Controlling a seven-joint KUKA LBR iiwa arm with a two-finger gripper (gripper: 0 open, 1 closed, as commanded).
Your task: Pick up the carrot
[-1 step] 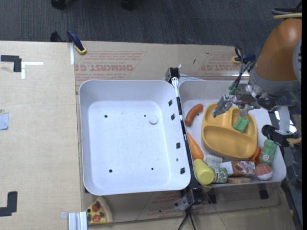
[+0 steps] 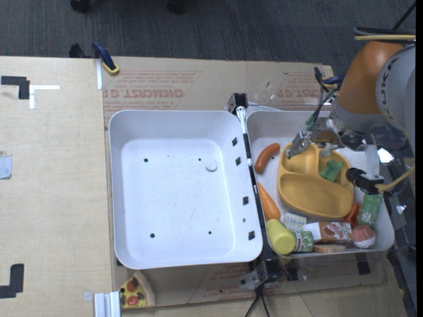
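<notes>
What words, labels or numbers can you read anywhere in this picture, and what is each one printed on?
Red lettering on the cardboard sheet under the bins: it appears upside down and mirrored, possibly something like "CHEMGAZT", but I cannot read it with confidence.
A second red print on the cardboard behind the right bin: too faint to read.
Labels on the small food packages at the front of the right bin: too small and blurred to read.
No numbers can be made out.

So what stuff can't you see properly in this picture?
- Gripper, camera view: small and dark against the yellow tray; open or shut is unclear.
- Carrot, camera view: its lower end is hidden by the yellow bottle.
- Packets in the right bin, camera view: labels too small to read.
- Arm, camera view: cut off by the right edge.
</notes>
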